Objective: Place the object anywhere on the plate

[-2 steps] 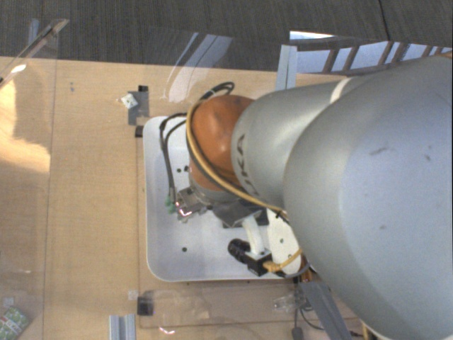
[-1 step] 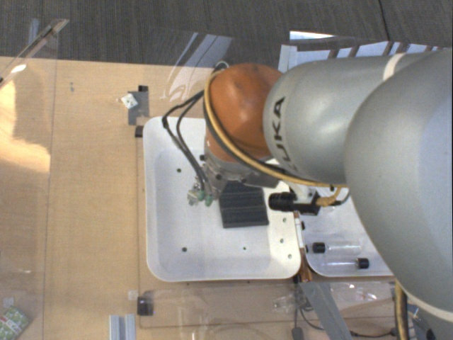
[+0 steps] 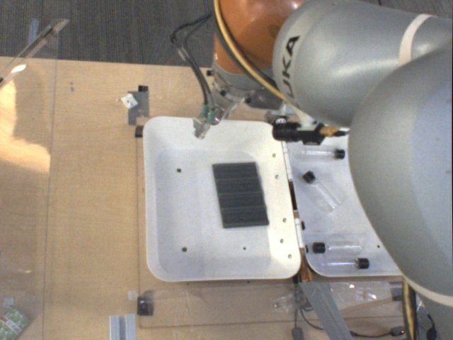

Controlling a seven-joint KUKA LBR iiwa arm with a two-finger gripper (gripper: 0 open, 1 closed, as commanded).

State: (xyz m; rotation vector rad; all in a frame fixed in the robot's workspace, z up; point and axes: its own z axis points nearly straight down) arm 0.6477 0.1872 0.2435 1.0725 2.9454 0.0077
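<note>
Pale wooden bench (image 3: 78, 211), dark grey ribbed carpet floor (image 3: 106, 13) beyond, bright light patch on the bench's left side

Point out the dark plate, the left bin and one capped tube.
plate (image 3: 241, 195): camera view, middle of its ridged top.
left bin (image 3: 170, 211): camera view, bare floor left of the plate.
capped tube (image 3: 338, 247): camera view, clear body, in the right bin.

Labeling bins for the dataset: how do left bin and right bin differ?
The left bin holds one dark ribbed plate; the right bin holds several clear tubes with black caps. The left bin is in full view; the arm covers much of the right bin. Both are shallow and white.
</note>
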